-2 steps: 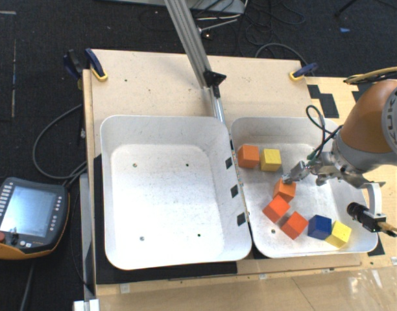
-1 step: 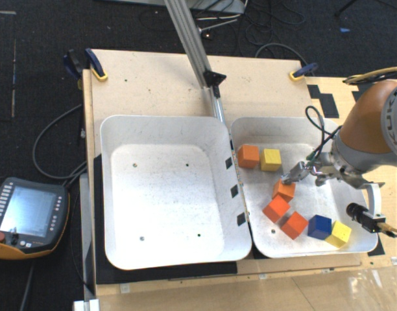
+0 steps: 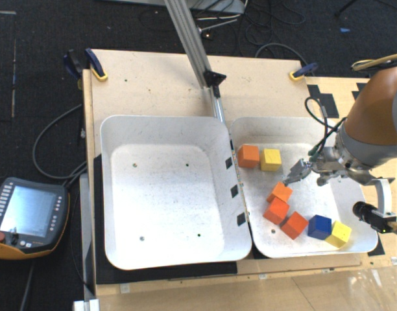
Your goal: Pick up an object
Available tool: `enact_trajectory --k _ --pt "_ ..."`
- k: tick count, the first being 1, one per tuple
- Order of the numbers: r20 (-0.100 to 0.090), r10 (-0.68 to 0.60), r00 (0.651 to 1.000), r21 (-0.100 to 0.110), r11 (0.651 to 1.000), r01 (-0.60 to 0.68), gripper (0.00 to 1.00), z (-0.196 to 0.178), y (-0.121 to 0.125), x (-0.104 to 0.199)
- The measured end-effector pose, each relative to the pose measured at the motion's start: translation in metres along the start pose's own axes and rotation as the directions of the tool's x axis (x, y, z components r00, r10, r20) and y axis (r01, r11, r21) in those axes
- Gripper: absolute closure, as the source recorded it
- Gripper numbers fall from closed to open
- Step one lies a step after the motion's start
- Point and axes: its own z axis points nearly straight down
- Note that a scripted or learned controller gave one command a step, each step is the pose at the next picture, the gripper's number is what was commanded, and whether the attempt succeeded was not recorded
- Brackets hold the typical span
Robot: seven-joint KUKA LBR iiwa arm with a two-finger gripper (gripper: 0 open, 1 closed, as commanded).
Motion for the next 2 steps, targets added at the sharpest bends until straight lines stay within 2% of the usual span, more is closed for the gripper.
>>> enact_trajectory --k 1,2 --pt "0.003 0.002 1.0 -0.008 1.0 -0.002 0.0 0.0684 -0.0122 -0.0106" --pt "0.01 0.009 1.0 -0.025 1.0 -0.009 0.0 0.0738 -0.0195 -0.0022"
